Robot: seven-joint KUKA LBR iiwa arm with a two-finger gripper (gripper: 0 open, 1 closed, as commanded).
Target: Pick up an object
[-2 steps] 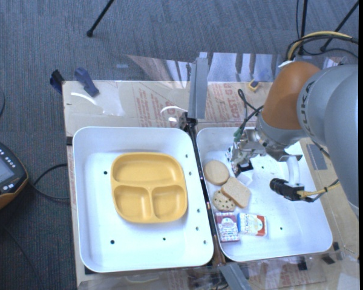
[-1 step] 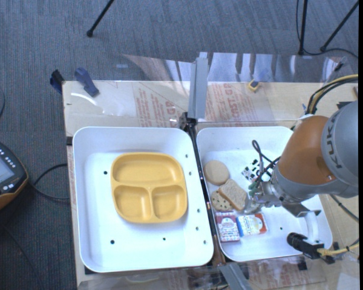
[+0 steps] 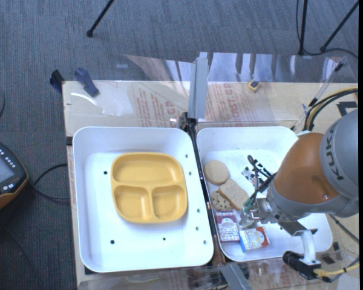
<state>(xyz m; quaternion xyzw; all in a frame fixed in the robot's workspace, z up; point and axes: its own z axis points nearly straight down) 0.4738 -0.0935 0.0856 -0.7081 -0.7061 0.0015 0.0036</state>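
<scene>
2 bins (image 3: 91, 162), 1 yellow tray (image 3: 149, 186), gripper (image 3: 252, 213) over approx. 5 food items (image 3: 233, 193).

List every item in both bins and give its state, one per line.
yellow divided plate: flat in the left bin, upright.
round cookie: lying flat in the right bin.
toast slice: lying flat, beside the cookie.
red packet: lying flat near the front wall.
gripper: low over the right bin, above the packets.

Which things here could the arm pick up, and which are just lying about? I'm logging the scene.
For the job: gripper, round cookie, bread slice, red packet, blue-and-white packet, right bin.

Lying about: yellow divided plate, left bin, blue clamp.
</scene>
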